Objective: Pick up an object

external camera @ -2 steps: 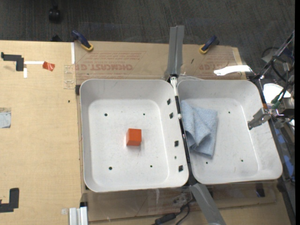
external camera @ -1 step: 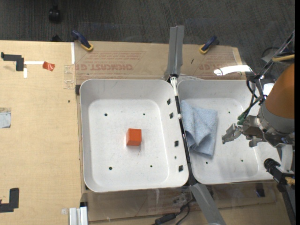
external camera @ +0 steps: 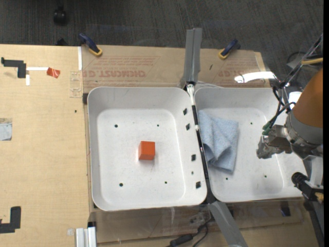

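— orange and boxy, that small cube [external camera: 147,151] sits flat on the floor of the left shallow white plastic bin [external camera: 103,189], a little below the middle and apart from every wall.

— and the other bin?

— right shallow white plastic bin [external camera: 247,192] holds a crumpled pale blue cloth [external camera: 221,143], bunched against its left side, just beside the black-clipped seam where the two bins meet.

— where's the arm?

— grey arm with the orange band [external camera: 311,104] comes in from the right, over the right bin's right side. its gripper [external camera: 268,149] hangs at the wrist's left end, near the cloth's right edge but apart from it.

— open or closed?

— cannot tell; that end is a small dark, blurry lump. nothing shows held in it.

— what's around the bins?

— brown cardboard sheet [external camera: 133,68] lies under them on the bench, pinned at the back by two blue-and-yellow clamps [external camera: 90,44]. a grey upright strip [external camera: 193,53] rises behind the seam. light wooden bench [external camera: 41,153] surface spreads to the left, with a small red tag [external camera: 53,72] near its far edge.
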{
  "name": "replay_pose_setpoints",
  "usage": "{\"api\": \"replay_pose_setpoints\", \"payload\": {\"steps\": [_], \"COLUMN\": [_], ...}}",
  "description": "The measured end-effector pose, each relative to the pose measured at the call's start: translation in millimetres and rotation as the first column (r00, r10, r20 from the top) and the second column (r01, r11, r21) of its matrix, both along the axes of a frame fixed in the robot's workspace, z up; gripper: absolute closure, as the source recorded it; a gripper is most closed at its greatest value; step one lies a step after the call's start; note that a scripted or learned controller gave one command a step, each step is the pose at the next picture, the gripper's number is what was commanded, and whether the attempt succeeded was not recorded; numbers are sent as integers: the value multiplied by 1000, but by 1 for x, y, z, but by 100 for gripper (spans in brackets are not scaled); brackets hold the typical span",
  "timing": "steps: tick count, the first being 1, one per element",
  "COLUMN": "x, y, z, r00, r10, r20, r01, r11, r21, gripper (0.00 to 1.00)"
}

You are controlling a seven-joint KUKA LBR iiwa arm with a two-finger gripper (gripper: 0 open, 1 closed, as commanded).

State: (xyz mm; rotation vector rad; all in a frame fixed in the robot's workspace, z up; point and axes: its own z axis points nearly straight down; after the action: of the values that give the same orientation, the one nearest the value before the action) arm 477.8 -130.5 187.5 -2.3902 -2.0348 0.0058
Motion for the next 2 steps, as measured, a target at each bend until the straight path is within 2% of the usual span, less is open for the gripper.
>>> {"api": "replay_pose_setpoints", "payload": {"steps": [1, 2], "x": [1, -1], "y": [-1, 28], "z": [8, -97], "r00": [1000, 949], "r10": [-2, -315], "r20": [-1, 1], "r01": [2, 315], "r11": [1000, 949], "r21": [-1, 0], "gripper": [100, 100]}}
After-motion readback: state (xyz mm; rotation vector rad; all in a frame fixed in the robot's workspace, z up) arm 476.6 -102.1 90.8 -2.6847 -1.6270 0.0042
